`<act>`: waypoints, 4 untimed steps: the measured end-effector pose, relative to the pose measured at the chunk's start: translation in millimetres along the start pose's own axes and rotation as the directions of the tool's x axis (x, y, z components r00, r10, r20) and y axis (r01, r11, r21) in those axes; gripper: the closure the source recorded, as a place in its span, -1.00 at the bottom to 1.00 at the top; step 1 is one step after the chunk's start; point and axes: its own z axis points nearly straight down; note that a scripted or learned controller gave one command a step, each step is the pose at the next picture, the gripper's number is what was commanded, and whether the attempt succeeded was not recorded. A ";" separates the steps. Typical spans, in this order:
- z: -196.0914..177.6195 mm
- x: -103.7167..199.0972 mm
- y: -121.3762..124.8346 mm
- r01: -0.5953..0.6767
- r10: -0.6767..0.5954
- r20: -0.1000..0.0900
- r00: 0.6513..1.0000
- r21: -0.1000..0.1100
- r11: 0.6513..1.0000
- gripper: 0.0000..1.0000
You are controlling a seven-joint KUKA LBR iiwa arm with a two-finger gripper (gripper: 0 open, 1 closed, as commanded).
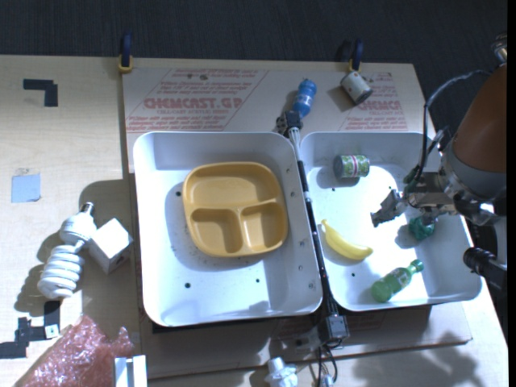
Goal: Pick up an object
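The right bin (451,289) holds a small green can (352,166) at its back, a yellow banana (345,243) near the left wall, and a green bottle (396,281) lying toward the front. A small teal object (421,229) lies by the right side. My gripper (401,210) hangs low over the middle right of this bin, just left of and above the teal object. It is apart from the can and the banana. I see nothing clearly held in it.
The left bin (153,240) holds a yellow divided tray (235,208). Between the bins runs a dark divider with a blue clamp (303,97) at its back end. A light bulb (66,258) and a white cube (110,240) lie on the bench to the left.
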 end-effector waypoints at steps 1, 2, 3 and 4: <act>157.7 -14.8 15.1 -0.002 0.002 -0.002 1.000 -0.005 1.000 -1.00; 136.4 -46.7 -11.1 -0.002 0.002 -0.001 1.000 0.001 1.000 -1.00; 160.9 0.7 -10.4 -0.002 0.002 -0.001 1.000 -0.001 1.000 -1.00; 160.9 1.5 -10.3 -0.002 0.002 -0.001 1.000 -0.001 1.000 -1.00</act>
